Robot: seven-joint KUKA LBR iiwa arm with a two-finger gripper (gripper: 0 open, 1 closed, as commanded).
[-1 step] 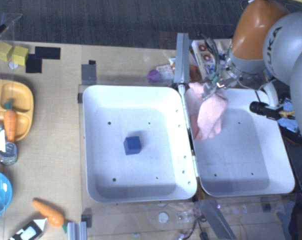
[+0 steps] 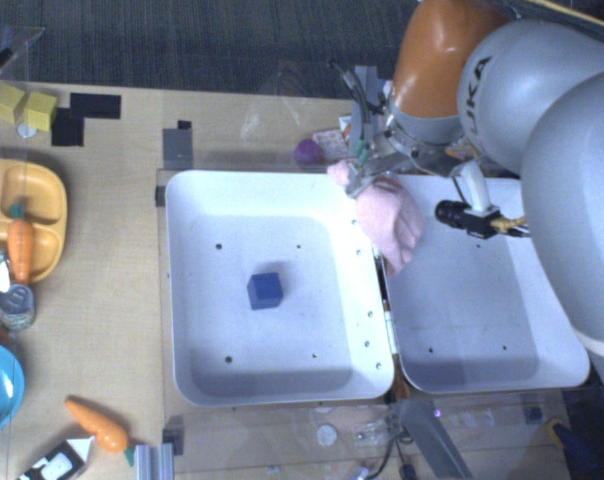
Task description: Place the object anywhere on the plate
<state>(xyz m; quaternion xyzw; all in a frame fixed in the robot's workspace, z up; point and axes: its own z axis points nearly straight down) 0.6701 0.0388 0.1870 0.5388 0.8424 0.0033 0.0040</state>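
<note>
Pincer (image 2: 365,176): at the back of the counter, over the far rim where the two bins meet; its dark fingers are closed on the upper end of the pink cloth.
Pink cloth (image 2: 392,223): pinched at its top and hanging crumpled from there, draped across the divide between the bins and lying mostly toward the right bin's back left corner.
Arm (image 2: 522,88): grey with an orange band, reaching in from the counter's right side and bent down toward the bins' back edge.
Left bin (image 2: 187,268): shallow and white, near the middle of the counter.
Blue cube (image 2: 266,289): lies alone near the centre of the left bin's floor, well apart from the cloth.
Right bin (image 2: 482,368): white, touching the left bin along its side.
Purple object (image 2: 308,151): small, just behind the left bin's back rim, near the pincer; what it is cannot be told.
Yellow divided tray (image 2: 44,193): at the counter's left edge, with an orange carrot (image 2: 19,250) lying in it.
Blue plate (image 2: 4,383): at the counter's front left, cut off by the edge, well apart from the cloth.
Second carrot (image 2: 99,424): on the counter near the front left corner.
Yellow blocks (image 2: 24,108): at the back left corner.
</note>
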